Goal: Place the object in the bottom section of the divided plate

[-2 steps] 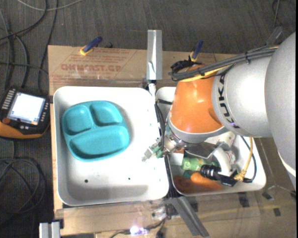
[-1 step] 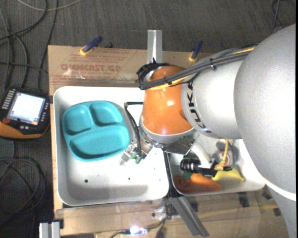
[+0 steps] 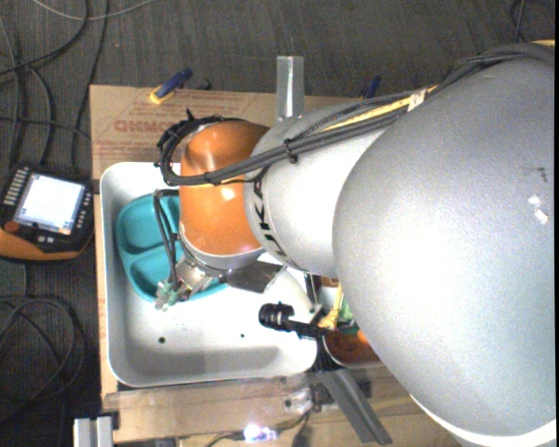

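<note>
Grey arm (image 3: 447,231) overhangs both bins; hand (image 3: 168,293), grip state indeterminate, at teal divided plate's (image 3: 140,240) 5 o'clock edge.

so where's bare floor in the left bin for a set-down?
The left bin has bare white floor along its near edge, below the teal divided plate, running right toward the black cylinder. It is crowded at the plate's lower edge, where the gripper hangs, and the arm covers the bin's right side.
</note>
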You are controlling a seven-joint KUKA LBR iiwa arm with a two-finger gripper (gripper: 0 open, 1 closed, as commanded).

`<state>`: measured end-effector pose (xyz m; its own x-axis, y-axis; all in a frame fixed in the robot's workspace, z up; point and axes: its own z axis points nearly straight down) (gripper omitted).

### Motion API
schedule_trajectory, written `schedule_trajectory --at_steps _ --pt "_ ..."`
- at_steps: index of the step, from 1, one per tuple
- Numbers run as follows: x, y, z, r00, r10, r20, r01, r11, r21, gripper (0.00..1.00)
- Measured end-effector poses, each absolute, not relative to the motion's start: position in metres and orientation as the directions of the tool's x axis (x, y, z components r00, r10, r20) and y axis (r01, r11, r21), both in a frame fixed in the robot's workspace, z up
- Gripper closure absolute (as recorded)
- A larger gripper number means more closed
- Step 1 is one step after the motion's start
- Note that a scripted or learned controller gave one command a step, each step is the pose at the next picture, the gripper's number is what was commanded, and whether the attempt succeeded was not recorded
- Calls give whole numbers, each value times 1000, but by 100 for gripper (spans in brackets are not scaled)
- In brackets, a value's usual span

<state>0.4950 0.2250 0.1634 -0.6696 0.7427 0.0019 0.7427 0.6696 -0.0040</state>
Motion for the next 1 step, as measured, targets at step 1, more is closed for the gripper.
schedule_trajectory --at_steps 1 --pt "535 223 206 -441 897 -5 897 441 -4 100"
